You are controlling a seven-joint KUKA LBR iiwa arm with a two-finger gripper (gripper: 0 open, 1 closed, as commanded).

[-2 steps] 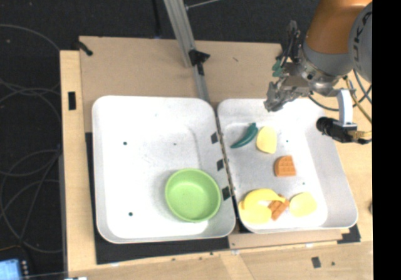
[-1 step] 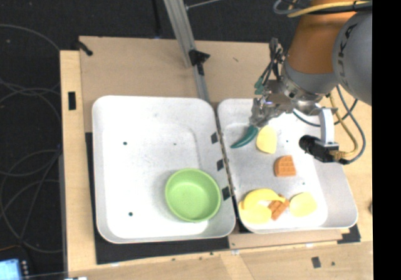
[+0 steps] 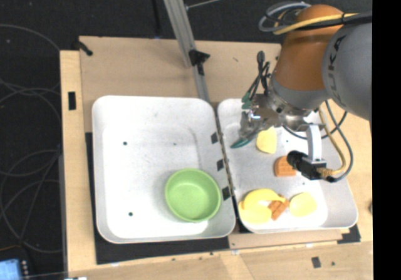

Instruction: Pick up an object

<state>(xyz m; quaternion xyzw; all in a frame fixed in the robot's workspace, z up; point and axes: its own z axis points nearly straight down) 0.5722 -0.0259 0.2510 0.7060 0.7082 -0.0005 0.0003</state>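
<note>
While the left bin [image 3: 125, 122] carries one green bowl [image 3: 193, 194] near its front right corner, the right bin [image 3: 338, 210] carries the rest: a pale yellow piece [image 3: 267, 141] toward the back, a small orange block [image 3: 285, 167] mid-bin, a round yellow piece [image 3: 258, 205] and a flatter yellow piece [image 3: 303, 205] along the front edge, with an orange carrot-like bit [image 3: 277, 208] lying between those two, touching them. Bowl is smooth plastic, round, upright. Bins are shallow white trays with rounded corners, side by side on the tan surface [image 3: 138, 66]. End effector [image 3: 249, 123] sits over the right bin's back left corner, near the divider edge, just beside the pale yellow piece; cannot tell its opening, too cluttered with cables. A teal thin item [image 3: 240, 143] shows just below it, contact unclear. Left bin mostly bare floor, lots of room; right bin's front edge is crowded.
</note>
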